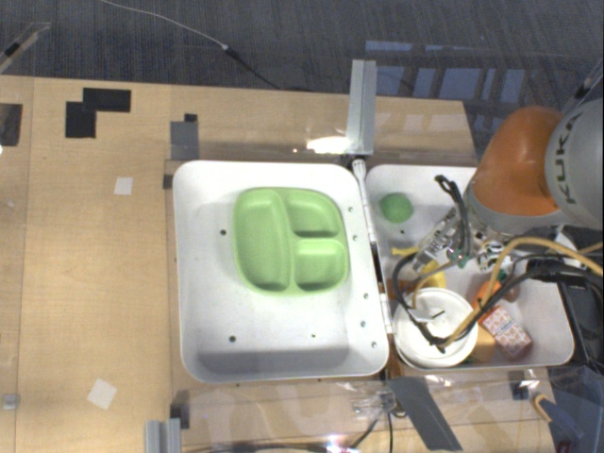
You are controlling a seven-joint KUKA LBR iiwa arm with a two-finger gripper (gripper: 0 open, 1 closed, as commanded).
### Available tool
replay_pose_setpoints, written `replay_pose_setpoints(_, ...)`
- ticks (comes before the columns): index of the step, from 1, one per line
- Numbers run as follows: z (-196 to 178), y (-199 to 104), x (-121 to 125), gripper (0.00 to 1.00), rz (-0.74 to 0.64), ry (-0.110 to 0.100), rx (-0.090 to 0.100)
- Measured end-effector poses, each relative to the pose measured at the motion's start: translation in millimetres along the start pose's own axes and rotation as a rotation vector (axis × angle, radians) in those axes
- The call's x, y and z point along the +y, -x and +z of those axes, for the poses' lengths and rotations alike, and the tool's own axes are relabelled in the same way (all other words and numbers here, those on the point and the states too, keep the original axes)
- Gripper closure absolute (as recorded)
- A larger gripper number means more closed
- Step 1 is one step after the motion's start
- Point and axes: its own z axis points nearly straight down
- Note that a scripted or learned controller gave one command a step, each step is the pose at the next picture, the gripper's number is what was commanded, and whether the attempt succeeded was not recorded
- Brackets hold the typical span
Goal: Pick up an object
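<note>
gripper [451, 249] over cluttered right bin [566, 347]

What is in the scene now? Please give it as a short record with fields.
left bin: holds a green divided tray, lying flat near the bin's middle
right bin: crowded; green ball near the far left corner, white bowl at the near left, small patterned box to the bowl's right, yellow and orange items partly hidden
arm: reaches in from the right, low over the right bin
gripper: over the clutter; finger state unclear
cables: loop across the white bowl
</note>
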Motion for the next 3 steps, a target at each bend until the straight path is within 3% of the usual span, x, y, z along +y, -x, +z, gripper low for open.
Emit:
replay_pose_setpoints(1,-155,-41,63,1.00,0.162,-0.017,0.031)
replay_pose_setpoints(2,-161,-54,103,1.00,0.275,-0.029,0.037)
replay_pose_setpoints(3,-143,-10,176,1.00,0.205,-0.031,0.041)
